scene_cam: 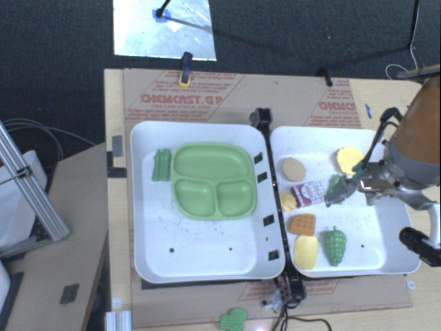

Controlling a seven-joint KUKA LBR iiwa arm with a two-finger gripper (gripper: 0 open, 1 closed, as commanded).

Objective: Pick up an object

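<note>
My gripper [340, 189] hangs over the middle of the right bin [396, 254], its dark tip just right of a pink-and-white snack packet [310, 193]. Around it lie a tan round cookie [293, 169], a yellow piece [349, 159] behind the gripper, a small yellow piece [287, 201], an orange waffle square [302, 223], a pale yellow lemon shape [306, 251] and a green knobbly fruit [334, 245]. Whether the tip touches the packet or anything sits in it, I cannot tell.
The left bin [148, 254] holds a green divided plate [212, 181] and a small green bean bundle [161, 165] near its left wall. A black divider [272, 198] runs between the bins. A green toy [234, 318] lies on the bench's front edge.
</note>
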